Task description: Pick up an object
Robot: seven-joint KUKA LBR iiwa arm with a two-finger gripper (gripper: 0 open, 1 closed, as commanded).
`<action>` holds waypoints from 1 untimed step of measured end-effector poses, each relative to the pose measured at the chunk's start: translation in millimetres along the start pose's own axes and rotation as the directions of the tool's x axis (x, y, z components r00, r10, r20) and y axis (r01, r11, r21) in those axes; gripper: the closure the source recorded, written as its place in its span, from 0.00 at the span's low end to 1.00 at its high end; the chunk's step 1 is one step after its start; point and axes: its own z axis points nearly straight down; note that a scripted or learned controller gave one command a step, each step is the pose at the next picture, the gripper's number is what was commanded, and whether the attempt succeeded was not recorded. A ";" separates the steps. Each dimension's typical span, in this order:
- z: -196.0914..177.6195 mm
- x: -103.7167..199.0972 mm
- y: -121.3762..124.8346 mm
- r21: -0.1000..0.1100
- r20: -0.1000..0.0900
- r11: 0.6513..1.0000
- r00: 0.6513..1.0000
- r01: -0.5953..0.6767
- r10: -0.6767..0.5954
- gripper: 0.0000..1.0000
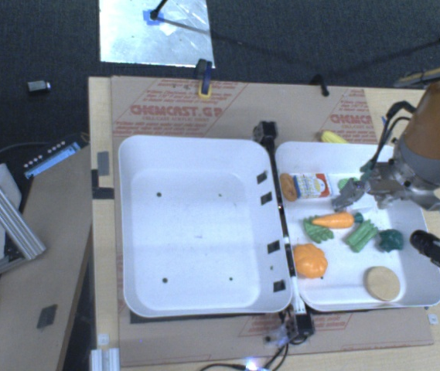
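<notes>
The arm (436,130) reaches in from the right over the right bin (428,288); its jaws (351,197) hang low above the bin's middle, just over the toy carrot (334,221), though whether they are open or closed cannot be told from this angle, and nothing is seen between them. The carrot lies on its side with a green leafy piece (318,232) touching its left end; a green pod-shaped toy (363,235) sits just to its right, and a dark green broccoli-like piece (390,240) beyond that. At the far left of this bin lies a small labelled packet (305,185); near the dividing edge sits an orange pepper-like toy (311,260); a tan round biscuit (383,283) rests in the near right corner. A yellow piece (332,137) lies on the worktop (227,103) just past the bin's far rim. The left bin (196,226) stands alongside.
</notes>
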 end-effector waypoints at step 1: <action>100.4 -1.0 16.6 0.007 -0.001 1.000 1.000 -0.001 0.001 0.00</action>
